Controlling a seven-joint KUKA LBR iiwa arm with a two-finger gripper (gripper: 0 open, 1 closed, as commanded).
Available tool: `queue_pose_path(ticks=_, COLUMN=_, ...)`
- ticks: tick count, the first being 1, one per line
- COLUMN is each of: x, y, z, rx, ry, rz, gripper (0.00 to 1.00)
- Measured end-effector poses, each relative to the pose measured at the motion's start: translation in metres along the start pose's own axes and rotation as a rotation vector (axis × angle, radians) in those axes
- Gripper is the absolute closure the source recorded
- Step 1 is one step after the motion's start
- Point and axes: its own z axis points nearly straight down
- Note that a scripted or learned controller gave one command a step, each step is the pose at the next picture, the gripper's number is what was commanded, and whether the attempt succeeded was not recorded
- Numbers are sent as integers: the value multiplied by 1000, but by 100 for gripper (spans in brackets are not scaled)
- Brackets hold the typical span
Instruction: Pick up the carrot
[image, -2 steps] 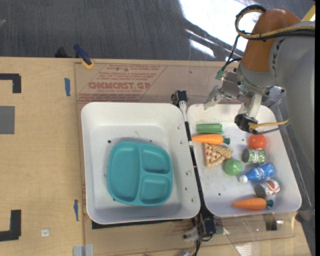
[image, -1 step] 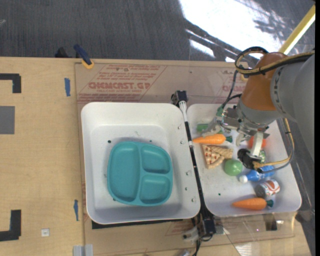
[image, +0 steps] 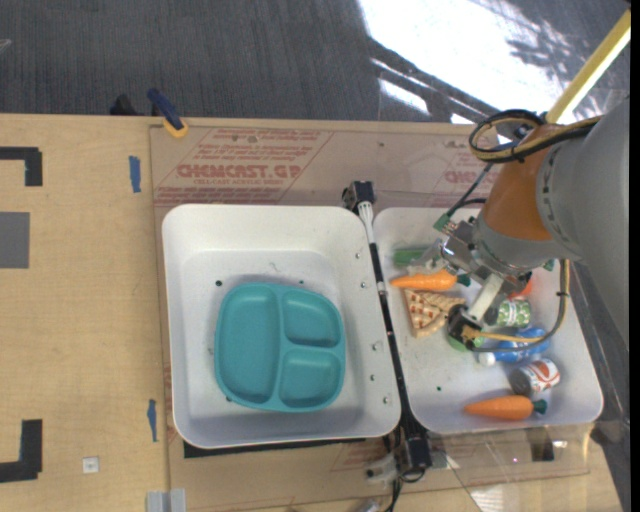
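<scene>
Red print runs across the brown cardboard sheet (image: 250, 160) lying under the two bins on the bench. The large line, printed so that it faces away from me, seems to read "CHEMCAST GP", though I can't be sure of every letter. Smaller red lines above it are too fine to read. More red print at the cardboard's right end (image: 465, 165) is illegible.

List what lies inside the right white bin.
Right white bin: two orange carrots, one near the front, one at the left, a pizza slice toy and small toys. The grey arm covers whatever lies beneath it.
</scene>
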Motion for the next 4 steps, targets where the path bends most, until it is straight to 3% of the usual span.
queue_pose_path(ticks=1, x=-14, y=-10, z=12, rx=8, ry=-32, rz=344, gripper=0)
queue_pose_path(ticks=2, x=-13, y=-8, z=1, rx=7, ry=-34, rz=337, gripper=100)
queue_pose_path(ticks=3, x=-13, y=-9, z=2, rx=9, ry=-36, rz=338, gripper=0)
queue_pose_path(ticks=4, x=-58, y=-12, z=11, rx=16, ry=-35, rz=599, gripper=0)
